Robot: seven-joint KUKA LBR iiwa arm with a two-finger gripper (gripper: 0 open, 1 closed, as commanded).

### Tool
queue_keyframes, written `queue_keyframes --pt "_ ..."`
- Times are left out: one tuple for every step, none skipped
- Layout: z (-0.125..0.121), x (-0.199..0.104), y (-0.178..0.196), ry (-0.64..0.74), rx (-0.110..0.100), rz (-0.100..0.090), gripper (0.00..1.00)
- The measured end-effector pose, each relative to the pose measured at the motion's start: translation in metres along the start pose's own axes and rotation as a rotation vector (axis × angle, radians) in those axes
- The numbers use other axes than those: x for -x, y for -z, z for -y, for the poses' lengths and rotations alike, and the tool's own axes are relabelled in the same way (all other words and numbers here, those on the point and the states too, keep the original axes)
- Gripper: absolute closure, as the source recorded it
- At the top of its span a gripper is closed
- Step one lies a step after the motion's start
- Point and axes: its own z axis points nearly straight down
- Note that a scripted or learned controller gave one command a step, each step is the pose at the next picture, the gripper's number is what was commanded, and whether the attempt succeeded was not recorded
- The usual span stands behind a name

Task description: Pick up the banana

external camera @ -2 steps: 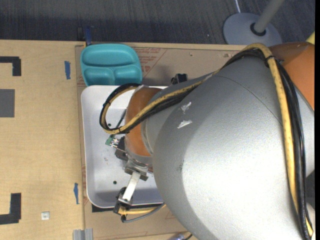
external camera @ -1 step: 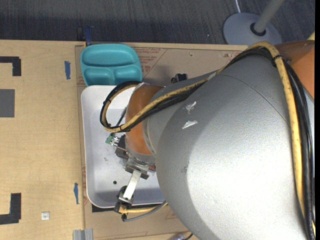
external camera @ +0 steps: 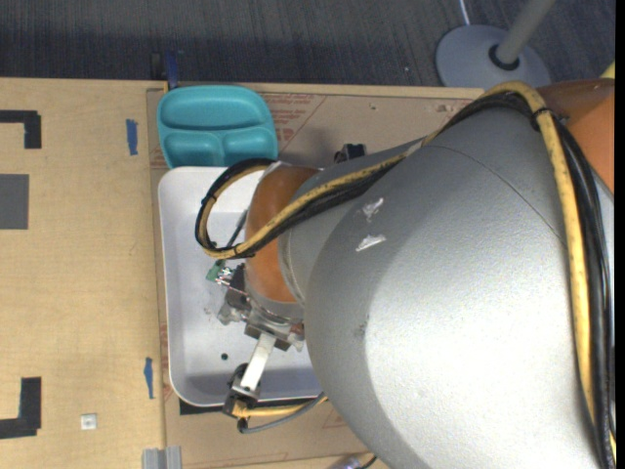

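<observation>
Presently | arm [external camera: 439, 291] reached down into white bin [external camera: 186, 301] | grip state could not be told | banana grasp judged unconfirmed, lift outstanding

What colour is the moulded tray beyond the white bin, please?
The tray is teal, in the camera view.

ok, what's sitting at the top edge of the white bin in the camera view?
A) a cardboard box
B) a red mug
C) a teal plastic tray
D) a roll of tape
C: a teal tray with moulded hollows lies across the top edge of the white bin.
</observation>
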Motion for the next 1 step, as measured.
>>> queue_keyframes --pt "0.0003 0.0015 0.0144 -0.03 0.001 0.005 0.0"
